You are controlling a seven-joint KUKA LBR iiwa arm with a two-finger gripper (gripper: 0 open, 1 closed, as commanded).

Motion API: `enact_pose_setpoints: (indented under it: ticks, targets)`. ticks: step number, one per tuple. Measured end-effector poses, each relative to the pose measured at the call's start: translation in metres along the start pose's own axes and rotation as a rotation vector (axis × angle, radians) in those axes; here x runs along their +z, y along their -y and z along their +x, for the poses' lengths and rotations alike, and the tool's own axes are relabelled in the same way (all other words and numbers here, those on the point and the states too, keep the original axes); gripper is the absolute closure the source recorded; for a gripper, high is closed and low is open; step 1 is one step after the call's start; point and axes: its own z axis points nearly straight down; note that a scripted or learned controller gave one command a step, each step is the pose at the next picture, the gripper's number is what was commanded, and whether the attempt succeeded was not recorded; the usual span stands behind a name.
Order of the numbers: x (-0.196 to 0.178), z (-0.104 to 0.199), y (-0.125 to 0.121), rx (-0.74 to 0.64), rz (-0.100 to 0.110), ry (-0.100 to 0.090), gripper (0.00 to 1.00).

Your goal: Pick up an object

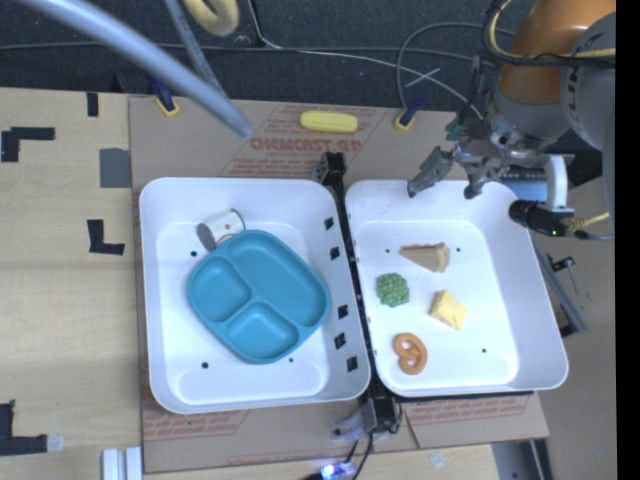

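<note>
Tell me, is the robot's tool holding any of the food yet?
No. The tool hangs open above the right bin's back edge with nothing between its fingers.

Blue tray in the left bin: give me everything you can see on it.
The blue tray is a rounded-corner, plastic-looking divided plate with three compartments, nothing visible in any of them. It lies flat, right way up, turned at an angle to the walls of the left bin, roughly at its centre. A small white cup on its side lies against the tray's upper-left edge; whether they touch is unclear.
</note>
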Motion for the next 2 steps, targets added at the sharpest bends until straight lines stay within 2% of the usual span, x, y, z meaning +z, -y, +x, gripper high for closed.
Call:
enact_pose_setpoints:
  ticks: [1,2]
  targets:
    - [-0.008,0.000,-0.002,-0.003,-0.013,0.002,0.00]
    - [0.056,0.000,-0.006,-0.002,-0.007,0.002,0.00]
